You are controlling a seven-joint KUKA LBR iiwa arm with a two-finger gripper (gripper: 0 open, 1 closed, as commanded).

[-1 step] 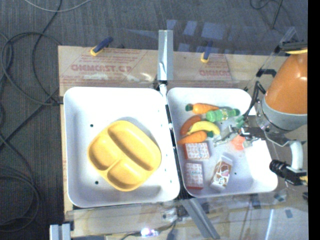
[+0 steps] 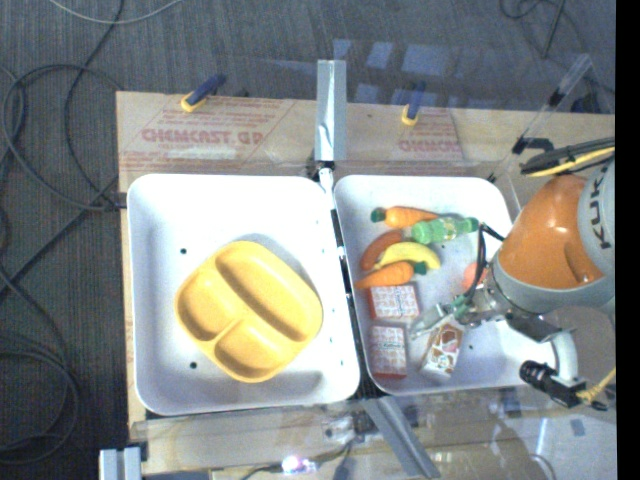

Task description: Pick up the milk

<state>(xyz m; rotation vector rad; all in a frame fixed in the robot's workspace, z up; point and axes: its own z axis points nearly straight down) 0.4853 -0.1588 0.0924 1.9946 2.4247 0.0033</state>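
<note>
The milk [image 2: 443,351] is a small white carton with a brown and red print. It lies tilted near the front of the right bin [image 2: 500,203]. My gripper [image 2: 452,314] hangs just above the carton's upper end, at the tip of the grey arm with the orange band [image 2: 552,248] that reaches in from the right. The carton rests on the bin floor, and I cannot tell whether the gripper touches it.
Left of the milk lie two red-and-white boxes [image 2: 394,303] [image 2: 388,349]. Further back are two carrots [image 2: 405,214] [image 2: 383,277], a banana [image 2: 408,255] and a green bottle [image 2: 443,230]. A yellow divided plate [image 2: 250,310] sits in the left bin [image 2: 150,268].
</note>
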